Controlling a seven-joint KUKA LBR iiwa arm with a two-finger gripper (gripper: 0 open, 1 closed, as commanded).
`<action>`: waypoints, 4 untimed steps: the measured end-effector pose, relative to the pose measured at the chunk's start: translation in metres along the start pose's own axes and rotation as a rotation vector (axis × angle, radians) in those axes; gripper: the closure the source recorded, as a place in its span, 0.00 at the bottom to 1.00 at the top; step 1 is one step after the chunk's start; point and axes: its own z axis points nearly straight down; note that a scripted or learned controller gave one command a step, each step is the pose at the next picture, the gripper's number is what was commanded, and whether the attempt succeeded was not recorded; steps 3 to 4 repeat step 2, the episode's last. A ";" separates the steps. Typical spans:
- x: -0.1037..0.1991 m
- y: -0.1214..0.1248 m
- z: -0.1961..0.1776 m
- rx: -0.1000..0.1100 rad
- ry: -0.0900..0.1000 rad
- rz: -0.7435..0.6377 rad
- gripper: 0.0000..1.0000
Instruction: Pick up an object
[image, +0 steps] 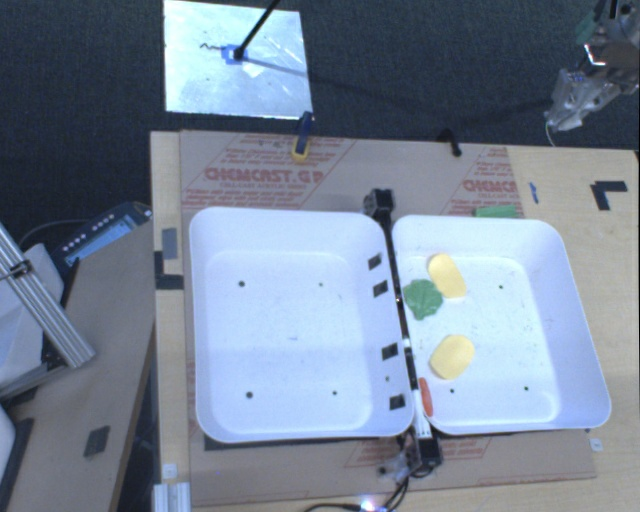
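gripper (578, 100) parked high, state cannot be told | risk: orange piece (426, 397) hugs bin wall (408, 340), fingers may be blocked

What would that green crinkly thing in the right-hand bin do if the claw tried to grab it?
The green thing has a ragged, leafy outline and lies low, so it probably bends rather than staying stiff. It looks small and thin, so likely light. It touches the yellow piece beside it, so a push might nudge that too.
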 end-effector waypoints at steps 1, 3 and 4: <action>-0.063 -0.002 -0.028 -0.010 -0.006 0.012 1.00; -0.093 -0.002 -0.070 -0.012 -0.005 0.010 1.00; -0.093 -0.002 -0.070 -0.012 -0.005 0.010 1.00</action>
